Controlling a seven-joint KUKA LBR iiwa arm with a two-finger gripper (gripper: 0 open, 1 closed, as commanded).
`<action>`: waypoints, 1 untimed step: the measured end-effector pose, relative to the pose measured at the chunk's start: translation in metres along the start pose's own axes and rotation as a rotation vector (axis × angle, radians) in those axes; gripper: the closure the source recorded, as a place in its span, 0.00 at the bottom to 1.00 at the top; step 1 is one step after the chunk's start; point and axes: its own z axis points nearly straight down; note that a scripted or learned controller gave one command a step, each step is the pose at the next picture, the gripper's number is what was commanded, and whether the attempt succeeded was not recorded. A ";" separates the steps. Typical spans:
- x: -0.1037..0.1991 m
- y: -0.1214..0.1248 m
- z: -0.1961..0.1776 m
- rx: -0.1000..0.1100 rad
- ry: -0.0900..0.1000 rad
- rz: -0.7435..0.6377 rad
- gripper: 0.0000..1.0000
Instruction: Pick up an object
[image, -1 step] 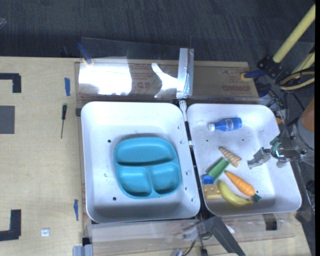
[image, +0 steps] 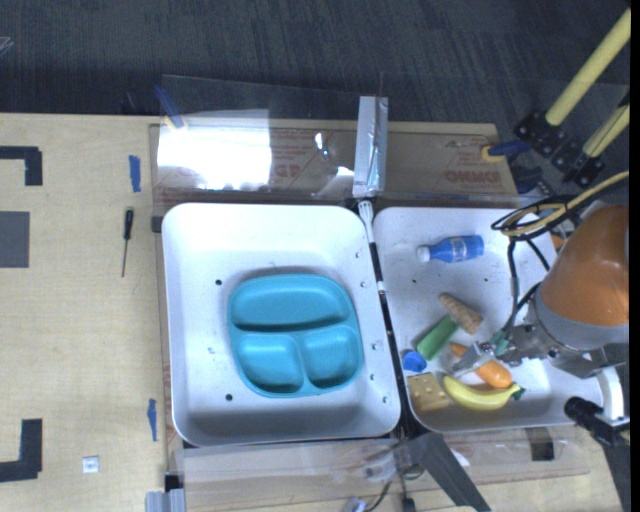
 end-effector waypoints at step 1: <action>-0.001 0.002 -0.011 -0.005 -0.002 0.002 1.00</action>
